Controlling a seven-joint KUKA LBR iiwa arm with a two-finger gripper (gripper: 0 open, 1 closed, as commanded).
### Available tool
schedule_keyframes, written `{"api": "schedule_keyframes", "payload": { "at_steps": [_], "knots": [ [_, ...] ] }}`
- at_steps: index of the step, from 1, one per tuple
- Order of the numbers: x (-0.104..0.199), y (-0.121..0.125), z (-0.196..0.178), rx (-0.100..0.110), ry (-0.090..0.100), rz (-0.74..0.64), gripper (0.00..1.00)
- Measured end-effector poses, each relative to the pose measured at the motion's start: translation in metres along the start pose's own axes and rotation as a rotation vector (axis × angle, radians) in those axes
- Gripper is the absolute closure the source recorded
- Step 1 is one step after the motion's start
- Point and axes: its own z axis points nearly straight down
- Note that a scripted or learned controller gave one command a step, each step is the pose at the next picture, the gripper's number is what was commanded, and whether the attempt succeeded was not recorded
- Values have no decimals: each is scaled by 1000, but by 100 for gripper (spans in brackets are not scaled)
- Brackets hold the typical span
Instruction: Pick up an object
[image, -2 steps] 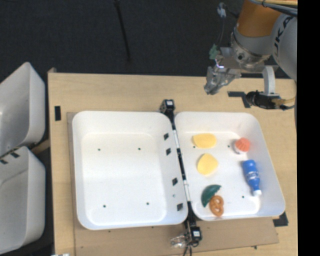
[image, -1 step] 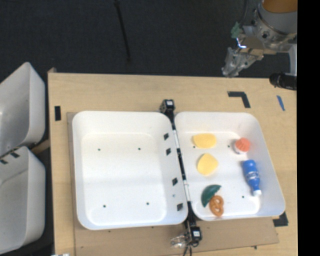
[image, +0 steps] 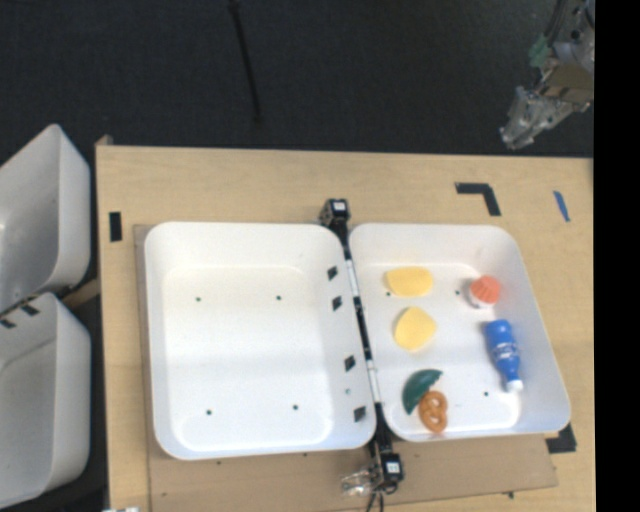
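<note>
The right bin (image: 520, 250) holds several objects. Two yellow pieces lie near its left side, one oblong (image: 410, 282) and one rounder (image: 415, 329) below it. A small orange-red round object (image: 486, 290) sits at the upper right. A blue bottle with a white cap (image: 503, 353) lies along the right side. A dark green leaf-shaped piece (image: 420, 386) touches a brown pretzel (image: 433, 411) near the bin's front. My gripper (image: 523, 122) hangs at the upper right, high above the bench's far edge and well away from the bins.
The left bin (image: 160, 300) stands beside the right one, joined by a central divider with clips (image: 352, 320). Two white containers (image: 35, 300) sit off the bench's left edge. Black and blue tape marks (image: 480, 195) lie on the wooden bench behind the right bin.
</note>
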Motion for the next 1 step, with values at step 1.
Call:
{"api": "schedule_keyframes", "payload": {
  "at_steps": [1],
  "knots": [
    [40, -10, 92, 13, 5, -7, 100]
  ]
}}
